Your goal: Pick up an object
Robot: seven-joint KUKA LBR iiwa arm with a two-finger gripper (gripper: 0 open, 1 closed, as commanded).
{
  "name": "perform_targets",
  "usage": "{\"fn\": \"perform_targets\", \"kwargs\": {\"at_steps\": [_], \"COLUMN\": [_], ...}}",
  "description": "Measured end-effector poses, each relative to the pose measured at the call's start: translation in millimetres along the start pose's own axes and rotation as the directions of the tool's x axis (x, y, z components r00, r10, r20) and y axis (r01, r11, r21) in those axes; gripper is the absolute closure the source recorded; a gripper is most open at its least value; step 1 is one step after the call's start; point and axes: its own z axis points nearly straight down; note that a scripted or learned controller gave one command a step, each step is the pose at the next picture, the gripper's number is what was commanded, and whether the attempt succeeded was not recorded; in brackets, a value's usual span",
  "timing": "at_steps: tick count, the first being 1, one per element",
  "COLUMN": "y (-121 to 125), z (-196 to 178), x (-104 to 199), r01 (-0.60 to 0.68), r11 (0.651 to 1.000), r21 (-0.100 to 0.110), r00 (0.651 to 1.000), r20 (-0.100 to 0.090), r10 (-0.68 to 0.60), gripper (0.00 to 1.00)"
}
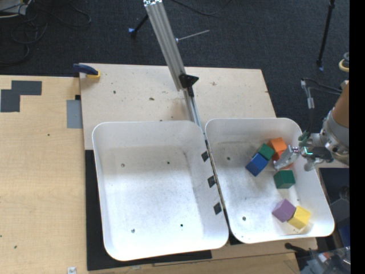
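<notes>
A dark floor with cables lies around a pale wooden bench [171, 93]; two white bins sit on it side by side; the left bin [114, 138] is away from the arm, and the right bin [251, 127] is the one the arm reaches into. The gripper [288, 157] hangs low over the right bin, near its far right wall; I cannot tell how its tips are set, because they are small and blurry here.

The blocks crowd close around it; an orange block [278, 145] is just above and to the left of the tips; a small green block [266, 152] and a blue block [256, 164] lie further left, touching each other; a dark green block [284, 178] sits just below the tips; a purple block [283, 210] and a yellow block [300, 217] lie further down, well apart from the gripper.

The dark green block and the orange block look nearest, so I think one of them is the easy pick; nothing looks held yet.
</notes>
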Motion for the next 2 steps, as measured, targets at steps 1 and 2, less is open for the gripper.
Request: {"fn": "perform_targets", "kwargs": {"at_steps": [1, 2], "y": [0.7, -4.9], "z": [-2.2, 42.6], "x": [-0.7, -0.1], "r01": [-0.001, -0.001], "r11": [1.0, 1.0], "r21": [-0.005, 0.001], "r00": [1.0, 1.0], "r20": [0.001, 0.0], "r10": [0.001, 0.001], "gripper": [0.0, 0.0]}}
